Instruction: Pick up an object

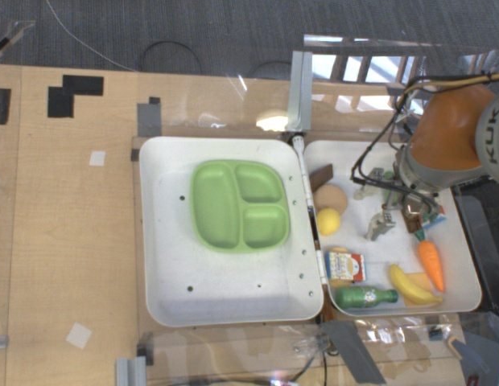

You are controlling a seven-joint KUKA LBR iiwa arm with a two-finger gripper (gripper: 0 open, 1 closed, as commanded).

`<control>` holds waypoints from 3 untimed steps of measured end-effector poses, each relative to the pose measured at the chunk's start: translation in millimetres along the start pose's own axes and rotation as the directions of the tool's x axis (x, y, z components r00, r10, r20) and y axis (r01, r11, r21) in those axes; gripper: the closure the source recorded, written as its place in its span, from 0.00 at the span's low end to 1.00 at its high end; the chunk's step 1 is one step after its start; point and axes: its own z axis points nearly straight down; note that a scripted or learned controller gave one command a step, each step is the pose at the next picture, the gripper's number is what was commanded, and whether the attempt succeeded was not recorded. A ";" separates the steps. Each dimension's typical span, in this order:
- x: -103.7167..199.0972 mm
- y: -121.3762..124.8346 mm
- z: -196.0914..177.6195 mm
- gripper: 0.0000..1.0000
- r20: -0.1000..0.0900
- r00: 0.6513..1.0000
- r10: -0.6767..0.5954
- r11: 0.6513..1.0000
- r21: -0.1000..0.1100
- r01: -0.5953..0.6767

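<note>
A green three-compartment plate (pixel 238 206) lies in a white bin (pixel 165 296), well apart from the gripper (pixel 382 225), toward the view's left. Farther that way, black markings (pixel 75 92) sit on the wooden bench (pixel 64 240).

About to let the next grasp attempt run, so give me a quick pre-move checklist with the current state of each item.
1. Gripper above the right bin: ok.
2. Anything between its fingers: cannot tell.
3. Fingers open for descent: cannot tell.
4. Targets within the right bin, carrot, banana, green bottle: ok.
5. Bare floor right below the gripper, nothing to grab there: not ok.
6. Green tray lies flat in the left bin: ok.
</note>
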 end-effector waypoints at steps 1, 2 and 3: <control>55.9 -65.2 -1.2 0.00 -0.004 1.000 0.015 1.000 0.006 -0.015; 5.4 -21.0 0.0 0.00 -0.001 0.999 -0.043 0.999 0.002 0.043; 66.8 -63.3 -1.7 0.00 -0.004 0.998 -0.060 0.998 0.005 0.060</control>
